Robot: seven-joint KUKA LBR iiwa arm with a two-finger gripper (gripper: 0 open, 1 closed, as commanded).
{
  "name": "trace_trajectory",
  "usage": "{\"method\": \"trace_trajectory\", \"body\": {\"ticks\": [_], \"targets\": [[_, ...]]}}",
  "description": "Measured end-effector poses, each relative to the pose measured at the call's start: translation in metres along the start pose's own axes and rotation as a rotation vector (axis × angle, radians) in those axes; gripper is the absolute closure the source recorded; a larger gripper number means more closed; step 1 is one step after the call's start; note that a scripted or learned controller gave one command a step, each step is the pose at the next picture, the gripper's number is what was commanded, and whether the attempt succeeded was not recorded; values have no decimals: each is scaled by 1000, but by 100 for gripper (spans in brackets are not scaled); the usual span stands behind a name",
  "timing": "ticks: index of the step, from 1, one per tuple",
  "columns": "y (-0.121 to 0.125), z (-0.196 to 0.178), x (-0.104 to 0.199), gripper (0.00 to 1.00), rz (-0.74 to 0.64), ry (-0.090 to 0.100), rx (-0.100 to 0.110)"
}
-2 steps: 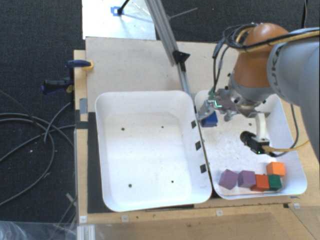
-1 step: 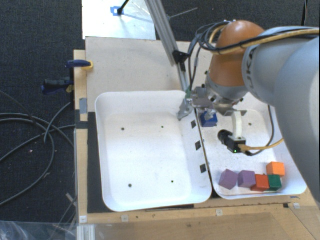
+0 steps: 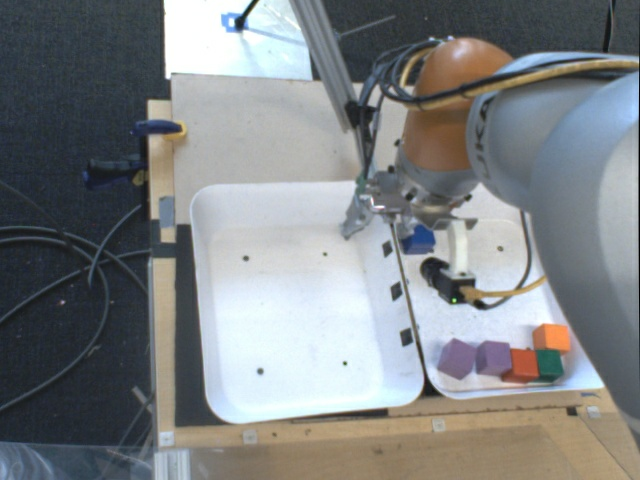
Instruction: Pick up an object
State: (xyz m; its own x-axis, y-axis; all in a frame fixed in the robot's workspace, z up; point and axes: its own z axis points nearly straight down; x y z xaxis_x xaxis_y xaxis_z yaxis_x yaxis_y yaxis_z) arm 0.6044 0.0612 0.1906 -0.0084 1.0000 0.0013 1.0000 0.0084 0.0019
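Observation:
My gripper [image 3: 405, 230] hangs over the wall between the two white bins, near their far ends. A small blue block [image 3: 418, 239] shows just under it, on the right bin's [image 3: 500, 233] side; whether the gripper holds it is hidden by the wrist. In the right bin's near corner lie two purple blocks [image 3: 457, 358] [image 3: 493, 357], a red block [image 3: 522, 365], a green block [image 3: 549, 365] and an orange block [image 3: 551, 338].
The left bin [image 3: 290, 298] lies beside the gripper. A yellow cable [image 3: 505, 293] and a black fitting [image 3: 442, 278] hang from the wrist over the right bin. A metal rod [image 3: 325, 48] slants behind. A blue clamp [image 3: 150, 128] grips the bench's left edge.

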Motion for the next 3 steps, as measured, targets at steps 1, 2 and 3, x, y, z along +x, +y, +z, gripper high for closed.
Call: {"method": "trace_trajectory", "body": {"ticks": [1,2,3], "targets": [[-35,-52,-63,0,13,-3,-3],[13,3,-140,0,14,-5,2],[10,0,-116,0,3,-1,1]]}}
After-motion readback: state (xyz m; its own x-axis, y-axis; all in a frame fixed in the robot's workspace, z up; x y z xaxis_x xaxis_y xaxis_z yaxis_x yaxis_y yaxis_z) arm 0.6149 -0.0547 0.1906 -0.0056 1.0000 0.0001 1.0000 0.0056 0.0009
